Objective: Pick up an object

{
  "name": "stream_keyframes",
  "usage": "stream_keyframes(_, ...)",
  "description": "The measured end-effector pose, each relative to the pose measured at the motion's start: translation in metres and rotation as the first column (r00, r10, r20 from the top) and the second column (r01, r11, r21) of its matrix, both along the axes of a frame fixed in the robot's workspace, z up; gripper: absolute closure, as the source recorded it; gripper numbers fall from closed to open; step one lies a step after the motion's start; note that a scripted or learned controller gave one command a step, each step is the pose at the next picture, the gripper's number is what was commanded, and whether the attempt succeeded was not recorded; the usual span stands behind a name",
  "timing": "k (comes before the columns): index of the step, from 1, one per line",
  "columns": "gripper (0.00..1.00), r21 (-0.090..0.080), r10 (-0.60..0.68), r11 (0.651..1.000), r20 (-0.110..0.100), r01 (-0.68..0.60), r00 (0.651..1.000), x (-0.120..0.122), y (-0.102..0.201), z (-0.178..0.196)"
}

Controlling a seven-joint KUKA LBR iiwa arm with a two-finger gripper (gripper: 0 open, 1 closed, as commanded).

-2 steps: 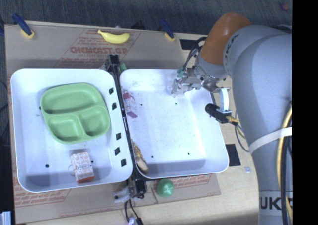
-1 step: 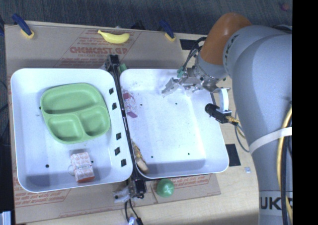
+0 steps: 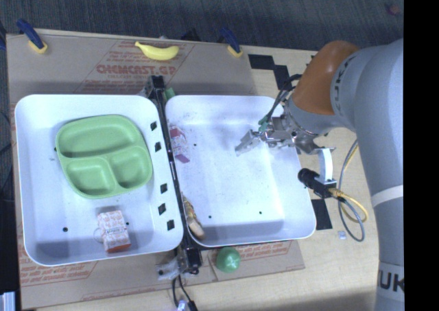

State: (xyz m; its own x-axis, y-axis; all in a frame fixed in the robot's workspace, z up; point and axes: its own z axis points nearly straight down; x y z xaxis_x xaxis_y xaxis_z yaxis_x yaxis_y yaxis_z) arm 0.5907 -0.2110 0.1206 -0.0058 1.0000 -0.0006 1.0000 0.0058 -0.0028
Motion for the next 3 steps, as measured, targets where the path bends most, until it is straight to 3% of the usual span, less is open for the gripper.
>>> stream_keyframes(1, 0.00, 0.001, -0.001, 1.000, 0.003, 0.001, 1.000, 0.024, 0.000, 0.069)
stream_keyframes(2, 0.00, 0.001, 0.002, 1.000, -0.002, -0.002, 1.000, 0.065, 0.002, -0.030)
stream_keyframes(3, 0.00, 0.000, 0.000, 1.000, -0.002, 0.000, 1.000, -0.029, 0.000, -0.029)
